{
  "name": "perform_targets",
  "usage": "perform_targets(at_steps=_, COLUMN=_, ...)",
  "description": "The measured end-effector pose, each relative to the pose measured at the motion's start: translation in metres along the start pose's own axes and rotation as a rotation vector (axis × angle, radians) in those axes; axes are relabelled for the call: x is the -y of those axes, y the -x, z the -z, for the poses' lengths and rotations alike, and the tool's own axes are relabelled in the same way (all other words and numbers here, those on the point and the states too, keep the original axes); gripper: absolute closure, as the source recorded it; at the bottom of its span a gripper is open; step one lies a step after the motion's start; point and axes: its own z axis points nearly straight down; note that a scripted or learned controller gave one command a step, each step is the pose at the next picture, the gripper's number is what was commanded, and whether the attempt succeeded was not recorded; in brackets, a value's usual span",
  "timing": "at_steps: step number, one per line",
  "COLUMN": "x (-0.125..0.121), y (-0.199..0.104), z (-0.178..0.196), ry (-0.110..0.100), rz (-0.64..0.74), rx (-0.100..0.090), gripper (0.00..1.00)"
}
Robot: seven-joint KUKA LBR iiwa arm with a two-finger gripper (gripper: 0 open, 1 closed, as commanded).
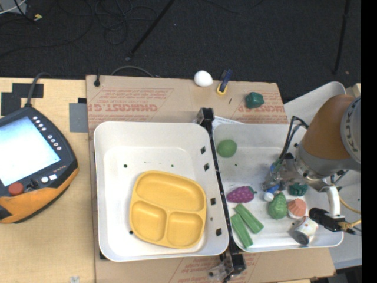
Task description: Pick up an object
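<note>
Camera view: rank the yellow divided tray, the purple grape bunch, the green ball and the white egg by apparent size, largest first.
1. Yellow divided tray, largest by far.
2. Purple grape bunch.
3. Green ball, close to the grapes, so that order is unsure.
4. White egg, smallest.

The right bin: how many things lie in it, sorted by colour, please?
In the right bin, where the colour can be told:
Green: 4 (ball, two sticks, lump)
Purple: 1 (grapes)
Orange-pink: 1 (shell)
Teal: 1 (piece)
Total: 7; small items near the arm are unclear.
</note>
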Motion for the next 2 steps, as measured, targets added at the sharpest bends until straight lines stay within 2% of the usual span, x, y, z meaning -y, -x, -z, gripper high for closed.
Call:
perform_targets(at_steps=1, x=0.004, y=-0.074, z=0.106, ry=0.009, rz=0.017, rx=-0.001, gripper=1.00)
perform_targets(at_steps=2, x=-0.027, y=-0.134, z=0.190, ry=0.009, rz=0.016, rx=0.000, gripper=1.00)
